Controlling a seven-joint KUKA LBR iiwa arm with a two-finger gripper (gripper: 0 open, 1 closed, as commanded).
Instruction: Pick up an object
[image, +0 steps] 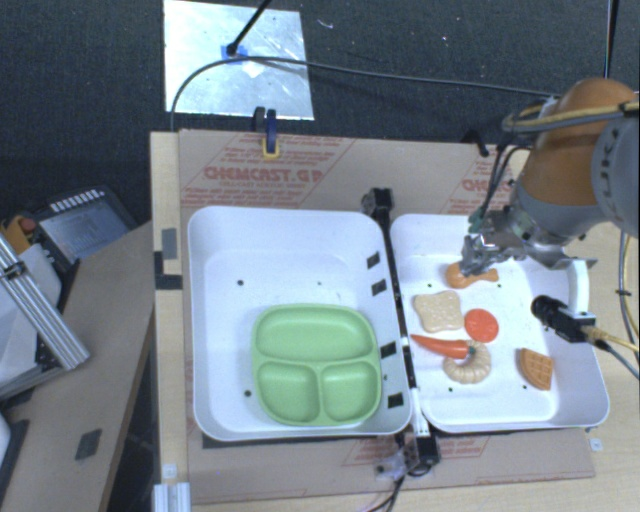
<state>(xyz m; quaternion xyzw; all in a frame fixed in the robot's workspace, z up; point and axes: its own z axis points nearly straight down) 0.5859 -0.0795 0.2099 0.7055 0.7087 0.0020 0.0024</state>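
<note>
Gripper (483, 252) low at right bin's (590, 395) back edge, touching orange toy (470, 273) | grip state: cannot tell | toy: likely light, stiff, slick plastic food | hold: across its narrow middle, fingers straddling both sides

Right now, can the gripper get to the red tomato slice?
Probably yes. The tomato slice lies uncovered in the right bin, nothing on top, and the gripper hovers just behind it, over an orange piece.
</note>
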